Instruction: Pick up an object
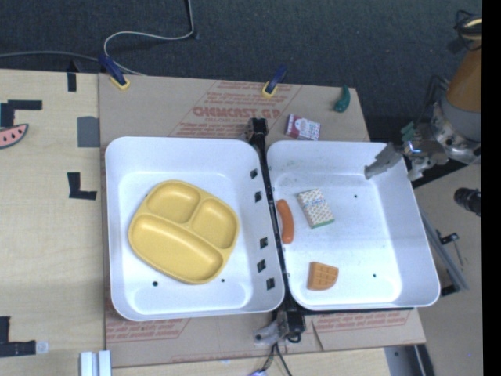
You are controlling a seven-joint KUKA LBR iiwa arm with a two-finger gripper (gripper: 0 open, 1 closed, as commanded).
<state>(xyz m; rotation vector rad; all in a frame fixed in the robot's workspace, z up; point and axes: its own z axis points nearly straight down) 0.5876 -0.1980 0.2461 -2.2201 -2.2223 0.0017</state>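
The right bin [407, 233] holds three items. An orange sausage [286, 220] lies near its left wall. A small patterned box [315, 207] sits just right of the sausage. A tan waffle piece [322, 276] rests near the front. My gripper [381, 165] hovers over the bin's far right corner, well apart from all three, and holds nothing that I can see. The arm's orange band [470, 81] shows at the right edge.
A yellow divided plate [184, 231] lies in the left bin [125, 163]. Behind the bins, on the cardboard, are a small red and white packet [302, 127], a green object [343, 99] and two yellow clamps [274, 82].
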